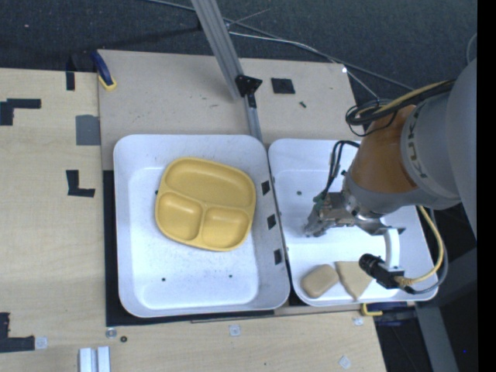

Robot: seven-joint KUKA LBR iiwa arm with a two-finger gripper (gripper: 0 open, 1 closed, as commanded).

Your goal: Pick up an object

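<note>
Tan, rounded lumps (pixel 335 279) are lying at the lower edge of the right bin (pixel 298 161) while the gripper (pixel 319 222) (grip state impossible to tell) is hovering just above-left, needing a centred descent.

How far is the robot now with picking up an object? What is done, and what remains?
Done: the arm has reached into the right bin, and its gripper is low over the bin floor. In hand: nothing visible; the two tan objects lie near the bin's front edge, apart from the gripper, and the yellow divided plate rests in the left bin. Left: the grasp and lift.
</note>
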